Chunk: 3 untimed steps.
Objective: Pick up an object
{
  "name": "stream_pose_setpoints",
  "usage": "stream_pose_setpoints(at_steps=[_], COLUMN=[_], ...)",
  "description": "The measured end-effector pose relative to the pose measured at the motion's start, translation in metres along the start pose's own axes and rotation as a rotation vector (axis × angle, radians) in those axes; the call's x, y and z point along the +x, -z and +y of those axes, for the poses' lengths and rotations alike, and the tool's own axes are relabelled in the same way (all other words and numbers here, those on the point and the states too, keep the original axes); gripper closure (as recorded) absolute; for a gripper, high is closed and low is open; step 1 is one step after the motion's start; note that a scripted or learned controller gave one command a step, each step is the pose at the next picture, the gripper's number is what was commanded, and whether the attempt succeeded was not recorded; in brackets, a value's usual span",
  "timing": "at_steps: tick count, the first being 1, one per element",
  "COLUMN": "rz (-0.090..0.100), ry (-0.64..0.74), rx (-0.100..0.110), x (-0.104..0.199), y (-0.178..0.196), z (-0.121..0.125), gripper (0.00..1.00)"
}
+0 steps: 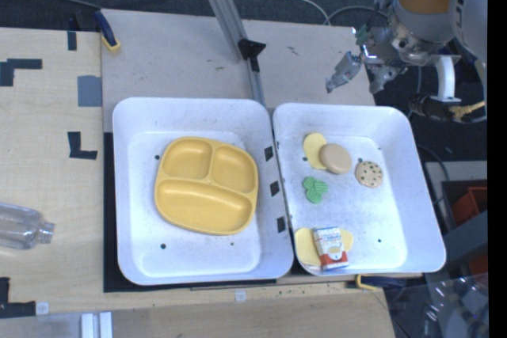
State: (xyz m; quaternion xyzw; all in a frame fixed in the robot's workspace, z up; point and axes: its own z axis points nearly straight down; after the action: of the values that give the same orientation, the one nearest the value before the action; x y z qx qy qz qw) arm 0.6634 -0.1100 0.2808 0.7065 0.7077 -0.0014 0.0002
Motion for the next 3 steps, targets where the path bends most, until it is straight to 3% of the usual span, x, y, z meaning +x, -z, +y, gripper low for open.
stream_pose_setpoints(at_steps=[1,2,3], rz=[-0.001,0.002,0.003], ry=[0.001,-0.001,0.000], rx=[0.000,0.008,0.000], x=[0.001,0.021,0.021], y=[0.010,-0.124,-0.118], z=[0.000,-0.002,0.000], gripper=[1.00,1.00,0.00])
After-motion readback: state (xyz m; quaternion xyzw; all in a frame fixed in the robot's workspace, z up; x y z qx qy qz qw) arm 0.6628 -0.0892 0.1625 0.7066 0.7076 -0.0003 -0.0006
